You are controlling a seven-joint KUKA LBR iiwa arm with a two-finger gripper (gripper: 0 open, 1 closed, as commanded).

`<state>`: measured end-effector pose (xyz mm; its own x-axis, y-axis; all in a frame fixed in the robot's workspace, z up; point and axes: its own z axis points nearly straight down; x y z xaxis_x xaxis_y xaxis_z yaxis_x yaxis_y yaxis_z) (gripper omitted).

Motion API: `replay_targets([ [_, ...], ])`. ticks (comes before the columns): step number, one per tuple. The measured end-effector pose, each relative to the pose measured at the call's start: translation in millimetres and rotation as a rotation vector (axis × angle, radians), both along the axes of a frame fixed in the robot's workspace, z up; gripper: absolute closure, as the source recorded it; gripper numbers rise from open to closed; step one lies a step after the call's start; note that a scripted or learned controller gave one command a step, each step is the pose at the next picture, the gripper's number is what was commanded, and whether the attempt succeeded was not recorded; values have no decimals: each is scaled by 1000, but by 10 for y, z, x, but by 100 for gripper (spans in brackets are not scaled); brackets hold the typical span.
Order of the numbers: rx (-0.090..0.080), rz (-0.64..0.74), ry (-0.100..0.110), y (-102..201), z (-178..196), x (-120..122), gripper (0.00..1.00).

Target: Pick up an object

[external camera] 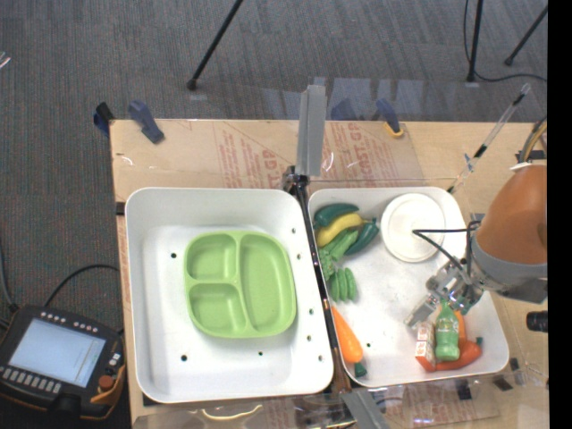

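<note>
While the gripper (444, 300) hangs low in the right bin (393, 329), its metal fingers point down toward a small green bottle (448, 333) that stands or leans at about five o'clock in that bin. Whether the jaws are spread or pressed together cannot be told; the fingertips sit just above the bottle's cap, and nothing clearly lies between them. Beneath and around the bottle lies an orange-red toy piece (451, 356), touching it. At twelve o'clock from the gripper rests a round white plate (413, 226), near the bin's far wall. At ten o'clock sits a cluster of green and yellow toy vegetables (344, 231), with a carrot (348, 336) at eight o'clock along the bin's left wall. Well apart, at nine o'clock, the left bin (152, 239) holds a green divided tray (239, 283).
</note>
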<state>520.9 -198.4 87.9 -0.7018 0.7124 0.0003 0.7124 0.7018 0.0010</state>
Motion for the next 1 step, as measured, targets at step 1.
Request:
replay_targets([
  [1,1,-123,3,19,-11,-440,0],
])
